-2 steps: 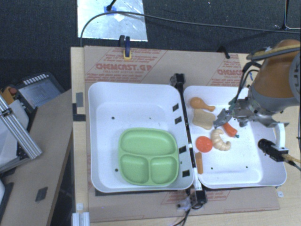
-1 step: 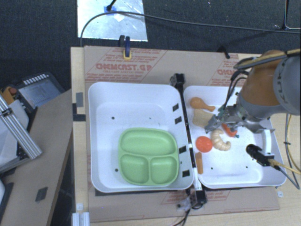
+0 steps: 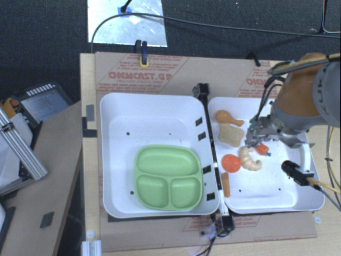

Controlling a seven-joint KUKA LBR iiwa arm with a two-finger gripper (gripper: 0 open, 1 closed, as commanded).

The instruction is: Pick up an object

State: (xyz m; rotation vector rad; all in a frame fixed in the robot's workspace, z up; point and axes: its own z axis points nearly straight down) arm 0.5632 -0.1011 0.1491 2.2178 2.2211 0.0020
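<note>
My gripper [image 3: 254, 138] hangs low over the right bin [image 3: 277, 196], in its upper middle. Just below it lie a small red-orange piece [image 3: 261, 149] and a pale curled pastry-like toy [image 3: 249, 159]. Left of the gripper rests a tan bread slice [image 3: 230, 136], with a toy drumstick [image 3: 228, 117] above it. A round orange-red tomato [image 3: 231, 162] sits beside the pastry. A thin orange stick [image 3: 225, 185] lies along the bin's left wall. Nothing shows held in the gripper.
The left bin [image 3: 122, 116] holds a green three-compartment plate [image 3: 168, 177] toward its front. A black divider [image 3: 209, 143] runs between the bins. The arm [image 3: 303, 97] reaches in from the right above the right bin's far corner.
</note>
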